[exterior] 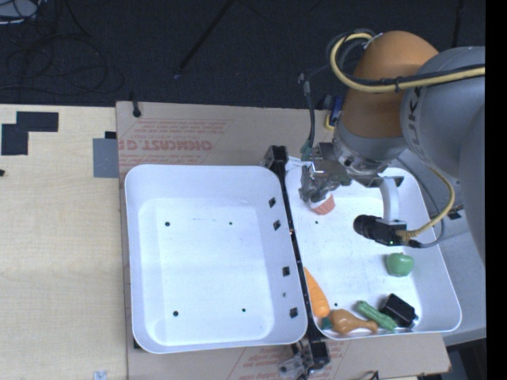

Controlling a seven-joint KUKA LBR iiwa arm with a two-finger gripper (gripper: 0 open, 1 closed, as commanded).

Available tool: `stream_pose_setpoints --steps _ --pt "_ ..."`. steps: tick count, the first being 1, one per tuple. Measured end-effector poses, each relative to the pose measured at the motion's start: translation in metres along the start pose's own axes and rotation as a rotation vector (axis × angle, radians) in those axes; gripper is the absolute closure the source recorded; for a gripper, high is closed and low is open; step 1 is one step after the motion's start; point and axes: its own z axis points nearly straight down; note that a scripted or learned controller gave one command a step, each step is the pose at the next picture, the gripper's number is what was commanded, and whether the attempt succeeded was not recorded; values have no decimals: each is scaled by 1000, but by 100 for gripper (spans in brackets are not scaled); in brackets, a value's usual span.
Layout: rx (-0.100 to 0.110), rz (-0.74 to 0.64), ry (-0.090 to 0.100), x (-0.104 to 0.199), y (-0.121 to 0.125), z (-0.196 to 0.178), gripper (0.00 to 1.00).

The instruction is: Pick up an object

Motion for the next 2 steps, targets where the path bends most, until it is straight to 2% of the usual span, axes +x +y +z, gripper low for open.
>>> stream_pose_setpoints --steps 1,2 --pt "7 1 0 68 -48 56 100" --pt "-20 2 0 90 -27 -99 100"
